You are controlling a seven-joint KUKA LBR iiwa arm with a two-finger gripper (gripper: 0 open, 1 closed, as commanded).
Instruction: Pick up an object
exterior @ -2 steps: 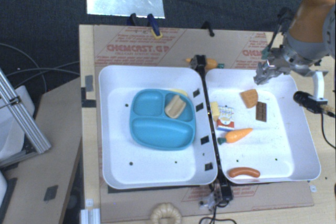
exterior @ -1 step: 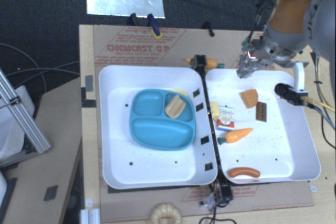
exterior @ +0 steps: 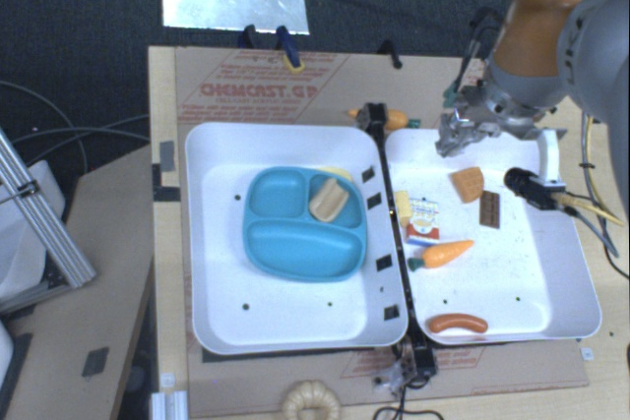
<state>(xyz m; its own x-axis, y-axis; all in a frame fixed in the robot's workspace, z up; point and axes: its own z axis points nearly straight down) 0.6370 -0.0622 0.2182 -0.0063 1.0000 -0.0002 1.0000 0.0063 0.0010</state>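
Observation:
My gripper hangs over the far left part of the right bin, above and left of an orange bread chunk. Nothing shows between its fingers. In that bin also lie a brown chocolate bar, a small printed packet, a carrot and a sausage near the front wall. The left bin holds a blue divided plate with a tan bread piece in its far right compartment.
A black divider with clips runs between the bins. An orange object sits behind the bins at the divider's far end. A tan ring lies on the bench front. A black cylinder projects from the arm over the right bin.

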